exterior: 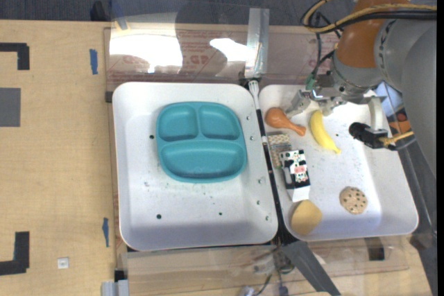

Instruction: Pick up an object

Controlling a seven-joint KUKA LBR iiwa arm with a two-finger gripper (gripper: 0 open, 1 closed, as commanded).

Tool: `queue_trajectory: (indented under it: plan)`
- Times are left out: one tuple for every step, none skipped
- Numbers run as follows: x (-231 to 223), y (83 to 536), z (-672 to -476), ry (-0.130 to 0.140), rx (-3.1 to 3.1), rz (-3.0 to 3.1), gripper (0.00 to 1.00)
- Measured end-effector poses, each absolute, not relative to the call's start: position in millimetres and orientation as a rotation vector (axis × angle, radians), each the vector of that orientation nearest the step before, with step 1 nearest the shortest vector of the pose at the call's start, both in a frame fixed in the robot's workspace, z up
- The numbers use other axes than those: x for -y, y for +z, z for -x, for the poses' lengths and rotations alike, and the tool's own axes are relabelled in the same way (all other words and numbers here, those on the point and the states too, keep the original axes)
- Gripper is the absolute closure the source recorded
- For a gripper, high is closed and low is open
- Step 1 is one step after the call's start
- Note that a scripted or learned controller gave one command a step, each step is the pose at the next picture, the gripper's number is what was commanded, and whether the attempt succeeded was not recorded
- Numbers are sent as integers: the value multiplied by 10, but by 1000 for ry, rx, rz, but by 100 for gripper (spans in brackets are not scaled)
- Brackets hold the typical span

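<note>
In the right bin (388, 218) lie a yellow banana (323, 132), an orange drumstick-shaped toy (283, 120), a black-and-white carton (295, 167), a speckled cookie (353, 199) and a tan round bun (305, 215). My gripper (313, 102) hangs over the back of this bin, just above the banana's upper end and to the right of the orange toy. It stands open with nothing between its fingers.
The left bin (132, 170) holds a teal divided plate (201, 141). A raised wall (267, 170) separates the two bins, and a clear panel stands behind the left bin. Cables loop above the wrist at the back right.
</note>
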State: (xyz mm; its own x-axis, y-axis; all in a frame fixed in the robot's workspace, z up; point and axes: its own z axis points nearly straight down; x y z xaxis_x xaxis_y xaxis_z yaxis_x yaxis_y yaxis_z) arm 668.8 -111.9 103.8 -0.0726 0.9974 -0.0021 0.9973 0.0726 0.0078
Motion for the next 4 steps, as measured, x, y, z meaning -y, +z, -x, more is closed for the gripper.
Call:
queue_trajectory:
  plan:
    - [1146, 867, -6158, 2, -2373, -2052, 0]
    - [641, 1870, -5908, 7, -2058, -2369, 0]
    - [917, 1049, -5870, 11, -2342, -2076, 0]
    - [1231, 869, -6510, -23, -2553, -1895, 0]
